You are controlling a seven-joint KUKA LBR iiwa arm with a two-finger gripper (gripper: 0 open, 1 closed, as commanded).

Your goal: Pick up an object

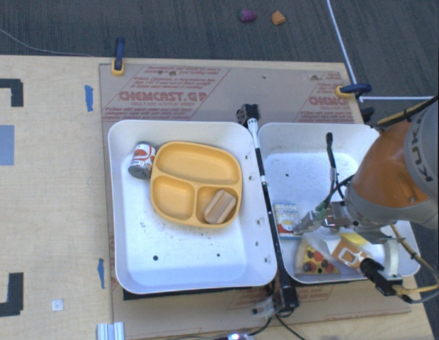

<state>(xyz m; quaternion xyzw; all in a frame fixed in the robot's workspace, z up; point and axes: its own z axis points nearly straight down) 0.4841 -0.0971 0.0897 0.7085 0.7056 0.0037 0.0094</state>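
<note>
My gripper (309,222) hangs low over the right bin (304,154), near its front left part. The grey arm with its orange band (393,176) comes in from the right. Just left of the gripper lies a small blue, white and red packet (284,217). Below the gripper, by the bin's front wall, a flat piece with coloured dots (316,260) lies next to a yellow and orange block (350,249). Nothing shows in the gripper's grasp.
In the left bin (177,261) a yellow divided plate (195,165) holds a tan bread-like piece (219,206) in its front right compartment. A red and white can (141,160) lies against the plate's left side. Cables trail along the right bin's front edge.
</note>
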